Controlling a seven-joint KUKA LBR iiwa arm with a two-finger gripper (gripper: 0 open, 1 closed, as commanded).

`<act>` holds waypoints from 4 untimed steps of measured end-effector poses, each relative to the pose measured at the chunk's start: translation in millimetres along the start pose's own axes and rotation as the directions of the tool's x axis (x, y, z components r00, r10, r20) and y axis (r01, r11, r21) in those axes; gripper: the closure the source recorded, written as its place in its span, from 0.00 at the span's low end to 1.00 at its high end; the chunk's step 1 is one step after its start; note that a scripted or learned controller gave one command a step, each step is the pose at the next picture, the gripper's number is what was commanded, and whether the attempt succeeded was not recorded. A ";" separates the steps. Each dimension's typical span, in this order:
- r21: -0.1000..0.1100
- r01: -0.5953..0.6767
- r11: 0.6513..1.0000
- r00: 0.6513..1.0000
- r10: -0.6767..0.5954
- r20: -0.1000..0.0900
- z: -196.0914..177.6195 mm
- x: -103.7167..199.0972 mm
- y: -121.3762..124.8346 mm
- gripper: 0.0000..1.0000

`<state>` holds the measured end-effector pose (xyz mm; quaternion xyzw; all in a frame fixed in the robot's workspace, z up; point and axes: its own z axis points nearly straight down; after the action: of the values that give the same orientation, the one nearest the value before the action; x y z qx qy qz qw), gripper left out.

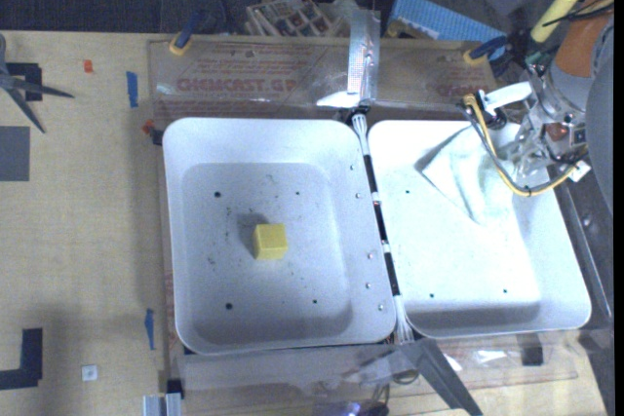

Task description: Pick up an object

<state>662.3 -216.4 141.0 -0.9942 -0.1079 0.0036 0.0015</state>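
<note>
Yellow cube (271, 241) sits alone near the middle of the left bin (185, 146), well apart from the pincer (526, 151), which hovers over the right bin's (561, 307) far right edge; jaw state: can't tell. Best approach, I'd judge: travel left, center over cube, descend straight, square to its faces.

A bright yellow block (271, 242) sits in a white bin (195, 170) flecked with dark specks (the neighbouring bin (468, 287) is plain white). The counter (78, 209) is pale tan with small blue marks.
</note>
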 end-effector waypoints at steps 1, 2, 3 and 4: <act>0.000 -0.011 1.000 1.000 0.011 -0.012 51.5 -14.6 -0.2 1.00; -0.003 -0.015 1.000 1.000 0.015 -0.007 -50.2 -28.5 0.3 1.00; 0.000 -0.016 1.000 1.000 0.016 -0.003 -20.0 -41.4 -4.5 1.00; 0.000 -0.016 1.000 1.000 0.016 -0.004 -29.9 -41.0 -4.6 1.00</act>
<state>621.5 -220.8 171.2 -0.9950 -0.0997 0.0015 0.0019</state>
